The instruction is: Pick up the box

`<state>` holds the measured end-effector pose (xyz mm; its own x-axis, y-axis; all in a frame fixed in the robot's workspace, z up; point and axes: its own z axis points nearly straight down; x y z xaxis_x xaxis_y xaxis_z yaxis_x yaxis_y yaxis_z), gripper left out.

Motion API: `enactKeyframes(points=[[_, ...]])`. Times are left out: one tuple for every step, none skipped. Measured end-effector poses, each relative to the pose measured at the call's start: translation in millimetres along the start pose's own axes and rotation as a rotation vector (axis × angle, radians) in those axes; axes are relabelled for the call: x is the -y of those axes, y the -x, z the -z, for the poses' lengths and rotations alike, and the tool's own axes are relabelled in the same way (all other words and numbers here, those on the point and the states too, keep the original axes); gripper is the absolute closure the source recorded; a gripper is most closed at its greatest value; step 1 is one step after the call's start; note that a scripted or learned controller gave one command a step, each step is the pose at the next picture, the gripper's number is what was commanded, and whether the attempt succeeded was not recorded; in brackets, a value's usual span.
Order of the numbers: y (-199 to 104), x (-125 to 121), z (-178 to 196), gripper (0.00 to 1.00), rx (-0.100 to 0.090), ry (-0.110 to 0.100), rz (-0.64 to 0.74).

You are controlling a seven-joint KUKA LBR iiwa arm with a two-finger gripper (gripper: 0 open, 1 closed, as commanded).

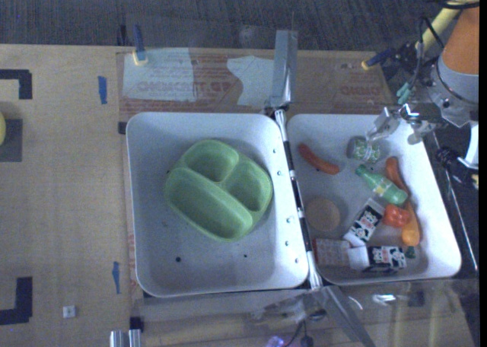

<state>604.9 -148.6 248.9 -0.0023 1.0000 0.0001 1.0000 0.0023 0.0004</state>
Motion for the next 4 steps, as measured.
enactKeyframes(points=[[11, -63, -105, 0.00, 0.001, 0.002, 0.107], [-21, -61, -145, 0.00, 0.001, 0.004, -0.034], [33, -63, -163, 0.00, 0.002, 0.004, -0.039], [-34, -31, -163, 0.00, 0.000, 0.001, -0.022]])
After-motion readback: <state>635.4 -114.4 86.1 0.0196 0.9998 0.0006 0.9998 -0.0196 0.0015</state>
